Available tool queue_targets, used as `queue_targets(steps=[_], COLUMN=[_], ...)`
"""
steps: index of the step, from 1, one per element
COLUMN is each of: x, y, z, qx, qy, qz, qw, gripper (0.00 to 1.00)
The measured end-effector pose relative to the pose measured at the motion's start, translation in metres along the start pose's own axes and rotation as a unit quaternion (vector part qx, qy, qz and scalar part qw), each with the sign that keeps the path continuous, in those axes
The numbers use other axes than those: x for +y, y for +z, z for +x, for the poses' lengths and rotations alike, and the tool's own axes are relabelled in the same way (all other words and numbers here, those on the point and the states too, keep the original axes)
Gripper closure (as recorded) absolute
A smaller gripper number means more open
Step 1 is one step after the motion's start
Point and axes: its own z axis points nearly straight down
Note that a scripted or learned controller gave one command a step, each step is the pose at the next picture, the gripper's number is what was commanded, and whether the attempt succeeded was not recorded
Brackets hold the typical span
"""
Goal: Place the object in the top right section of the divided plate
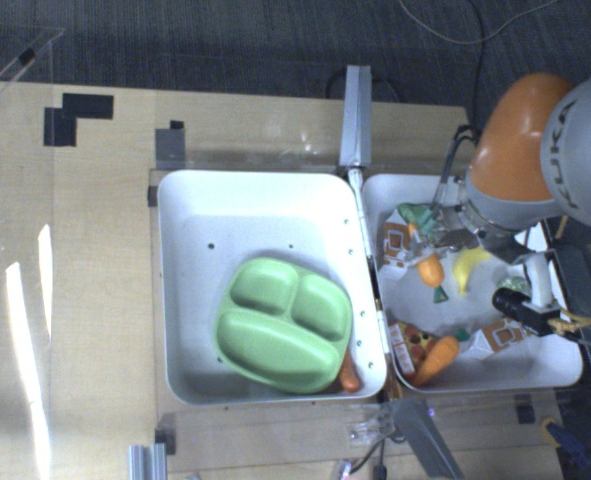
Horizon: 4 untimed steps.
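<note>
End effector (pixel 472 236) sits low in the right bin (pixel 565 366) over the yellow banana toy (pixel 466 267); can't tell its state. I'd grab cleanly before heading to the green divided plate (pixel 285 323).

Green divided plate (pixel 285 323), tilted, in left bin (pixel 190 268).

Divided plate (pixel 285 325) glossy green plastic; bins (pixel 190 268) smooth white plastic; bench (pixel 75 268) pale wood.
</note>
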Motion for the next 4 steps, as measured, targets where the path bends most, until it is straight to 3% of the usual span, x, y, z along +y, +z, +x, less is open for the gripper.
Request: queue_targets(steps=[1,2,3,4], x=[0.001,-0.037,0.002,-0.013], y=[0.075,0.004,0.005,-0.043], z=[-0.060,0.009,0.036,0.074], qx=[0.000,0.000,0.000,0.000], qy=[0.099,0.210,0.213,0.319], qz=[0.001,0.000,0.001,0.001], qw=[0.9951,0.9777,0.9771,0.9476], gripper=[1.00,1.00,1.00,1.00])
